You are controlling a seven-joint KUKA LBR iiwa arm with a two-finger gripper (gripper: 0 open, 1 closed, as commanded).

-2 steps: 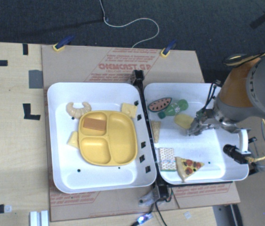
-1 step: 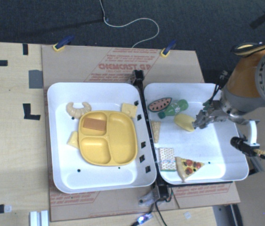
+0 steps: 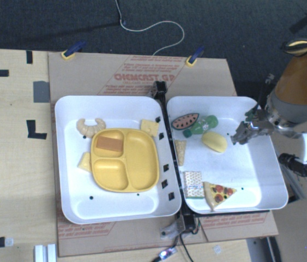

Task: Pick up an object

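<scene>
My gripper point(image 3: 241, 135) hangs over the right part of the right bin point(image 3: 262, 168), just right of a yellow lemon point(image 3: 214, 142), with a small gap between them. Nothing shows between the gripper and the bin floor. A watermelon slice point(image 3: 185, 120) and a green object point(image 3: 205, 124) lie at the bin's back left. Near the front edge lies a pizza slice point(image 3: 217, 193) beside a pale square cracker point(image 3: 192, 182). A beige wedge point(image 3: 180, 150) rests against the left wall.
The left bin point(image 3: 68, 190) holds a yellow divided plate point(image 3: 131, 165) with a brown toast point(image 3: 109, 143) in one compartment. Around it lie a beige croissant point(image 3: 89, 126), a cheese piece point(image 3: 149, 127) and a yellow wedge point(image 3: 84, 161). A black divider point(image 3: 167, 146) separates the bins.
</scene>
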